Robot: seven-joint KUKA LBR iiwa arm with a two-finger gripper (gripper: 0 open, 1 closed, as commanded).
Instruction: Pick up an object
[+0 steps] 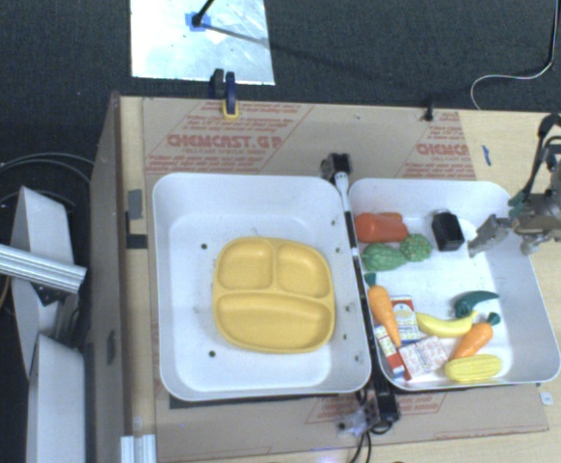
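The two-finger gripper (497,231) hangs over the right white bin (526,287) near its far right wall; whether its jaws are open cannot be told, and nothing shows between them. The small black block (446,231) lies just beside it, apart from the red toy pepper (380,227). It looks light, rigid; grasp across its short sides.

On my worktop (290,128) two bins sit side by side. The left bin (184,258) holds a divided tray (273,292) in its middle. The right bin (526,297) holds toy food: a block (447,231) at its far side, carrots (385,313) and corn (473,367) nearer. The end effector (497,231) hangs over the right bin's far right edge.
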